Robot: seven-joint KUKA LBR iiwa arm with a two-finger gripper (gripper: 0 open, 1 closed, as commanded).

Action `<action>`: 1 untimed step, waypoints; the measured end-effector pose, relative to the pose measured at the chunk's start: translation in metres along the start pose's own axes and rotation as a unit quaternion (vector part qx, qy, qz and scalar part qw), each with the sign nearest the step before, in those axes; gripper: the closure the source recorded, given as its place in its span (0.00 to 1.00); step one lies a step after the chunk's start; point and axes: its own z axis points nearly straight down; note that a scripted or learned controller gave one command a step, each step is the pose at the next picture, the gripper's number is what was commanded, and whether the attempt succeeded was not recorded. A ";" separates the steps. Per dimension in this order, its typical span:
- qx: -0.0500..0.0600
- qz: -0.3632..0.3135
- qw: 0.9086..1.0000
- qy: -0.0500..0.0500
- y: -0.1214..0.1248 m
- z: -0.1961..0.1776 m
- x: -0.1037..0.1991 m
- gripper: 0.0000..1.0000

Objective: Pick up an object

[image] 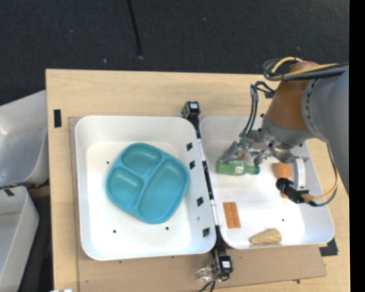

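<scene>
My gripper (248, 152) reaches down into the right bin (310, 221), its fingers right over a green bottle-like object (236, 168) lying on its side near the bin's left wall. Whether the fingers touch the green object I cannot tell. An orange flat block (231, 214) lies lower in the same bin. A tan lumpy piece (265, 237) rests near the bin's front edge. A small orange item (283, 170) sits to the right of the gripper, partly hidden by the arm.
The left bin (88, 224) holds a blue divided plate (148, 182). A black-clipped divider (202, 175) separates the two bins. The grey and orange arm (298, 105) covers the right bin's upper right part. Cables loop by the wrist.
</scene>
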 end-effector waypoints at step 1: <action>-0.005 0.001 1.000 -0.001 0.003 -0.014 -0.001 1.00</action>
